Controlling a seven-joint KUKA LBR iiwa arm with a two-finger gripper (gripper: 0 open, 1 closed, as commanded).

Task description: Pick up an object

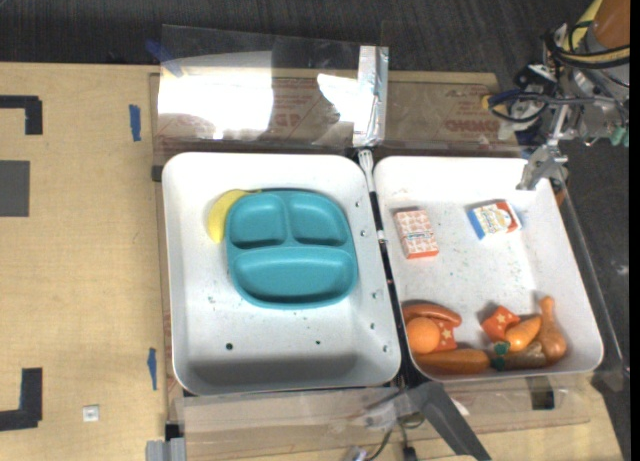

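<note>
1. The gripper (pixel 545 167) hangs at the upper right of the frame, over the far right corner of the right bin (pixel 450 269); whether its jaws are spread or pressed together I cannot tell.
2. In that bin, 2 small boxes lie apart near the middle: a pink one (pixel 416 233) and a blue and white one (pixel 492 218).
3. Orange toy foods (pixel 480 337) crowd its lower edge.
4. The left bin (pixel 190 279) holds a teal divided plate (pixel 290 247) overlapping a yellow object (pixel 219 213).
</note>
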